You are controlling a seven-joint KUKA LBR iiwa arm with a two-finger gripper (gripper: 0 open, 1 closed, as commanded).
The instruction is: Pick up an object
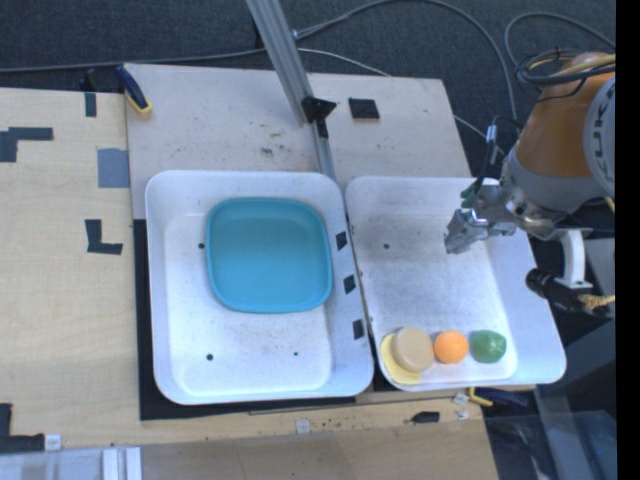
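Along the near edge of the right bin (430, 278) sit three small objects in a row: a tan round piece (411, 348) resting on a yellow one, an orange ball (451, 347) and a green ball (488, 345). My gripper (462, 232) hangs over the right bin's far right part, well above and behind that row, touching none of them. Nothing shows between its fingers.
A blue square plate (268, 254) lies in the left bin (180, 368). A slanted metal pole (290, 63) rises from between the bins at the back. Cables run over the dark floor behind the bench. The arm's orange band (570, 118) is at the right.
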